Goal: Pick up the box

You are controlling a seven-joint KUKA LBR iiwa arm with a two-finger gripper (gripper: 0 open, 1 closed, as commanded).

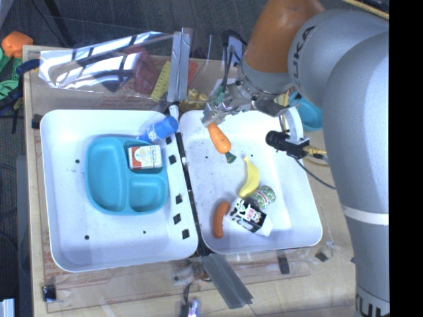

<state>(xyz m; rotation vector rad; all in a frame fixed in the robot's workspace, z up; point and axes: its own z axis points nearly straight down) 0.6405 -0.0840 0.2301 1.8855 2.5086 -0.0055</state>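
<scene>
A small red and white box [144,157] lies in the upper right compartment of the blue divided tray [112,183] in the left bin [59,230]. A black and white patterned box [250,216] lies near the front of the right bin [297,210]. My gripper [217,113] hangs over the back left corner of the right bin, just above the top end of an orange carrot [219,139]. It is well apart from both boxes.
A blue bottle [162,129] leans at the left bin's back right corner. In the right bin a banana [248,177], a green can [264,195] and a red sausage [219,218] crowd the patterned box. Foil bags [99,65] lie behind the bins.
</scene>
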